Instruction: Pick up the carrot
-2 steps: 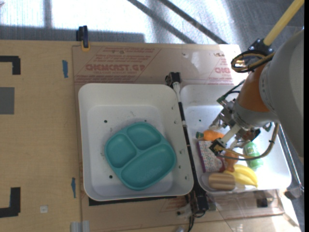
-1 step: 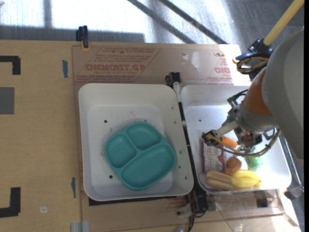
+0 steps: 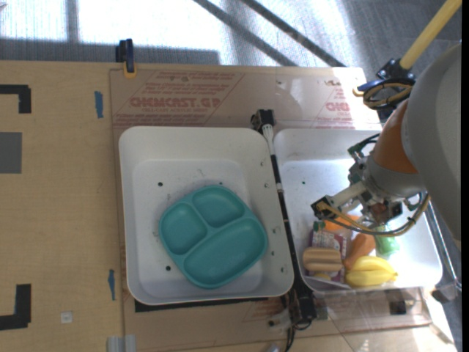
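Lettering "CHEMCAST GP" in red on the brown paper-faced sheet (image 3: 190,97) under the bins. Orange tapered carrot (image 3: 358,248) lies aslant in the right white bin (image 3: 308,171), beside a tan hot-dog bun (image 3: 323,259), its lower end at a yellow banana (image 3: 371,271). The gripper (image 3: 368,210) is just above it in view; how far open, cannot tell.

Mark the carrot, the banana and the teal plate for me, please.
carrot (image 3: 359,251), camera view, middle of its orange body.
banana (image 3: 371,273), camera view, middle of the yellow fruit.
teal divided plate (image 3: 223,249), camera view, floor of its largest compartment.
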Motion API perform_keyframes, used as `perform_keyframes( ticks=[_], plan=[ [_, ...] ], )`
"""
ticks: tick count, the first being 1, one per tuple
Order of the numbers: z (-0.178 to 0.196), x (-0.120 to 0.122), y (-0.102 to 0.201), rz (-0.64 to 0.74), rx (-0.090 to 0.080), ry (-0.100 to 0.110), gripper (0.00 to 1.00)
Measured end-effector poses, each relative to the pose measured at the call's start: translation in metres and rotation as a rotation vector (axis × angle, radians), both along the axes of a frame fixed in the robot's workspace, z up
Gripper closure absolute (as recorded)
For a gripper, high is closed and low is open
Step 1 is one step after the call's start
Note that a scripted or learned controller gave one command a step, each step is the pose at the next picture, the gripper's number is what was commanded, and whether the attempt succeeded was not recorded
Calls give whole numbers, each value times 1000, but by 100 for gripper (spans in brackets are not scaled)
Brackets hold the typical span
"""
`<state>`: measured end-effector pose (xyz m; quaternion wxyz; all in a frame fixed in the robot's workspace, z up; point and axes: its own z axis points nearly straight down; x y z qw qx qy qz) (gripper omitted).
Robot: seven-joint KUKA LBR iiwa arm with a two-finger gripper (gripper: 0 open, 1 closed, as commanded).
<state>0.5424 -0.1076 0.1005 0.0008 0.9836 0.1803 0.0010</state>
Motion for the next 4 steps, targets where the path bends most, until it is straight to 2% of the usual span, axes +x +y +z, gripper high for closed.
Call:
perform_keyframes(
  ticks=[1, 2, 3, 4],
  plan=[
    [-1, 0, 0, 0, 0, 2, 0],
    [-10, -46, 12, -124, -2, -20, 0],
    [-10, -54, 9, -161, 0, -21, 0],
    [0, -58, 7, -160, -1, -8, 100]
  ],
)
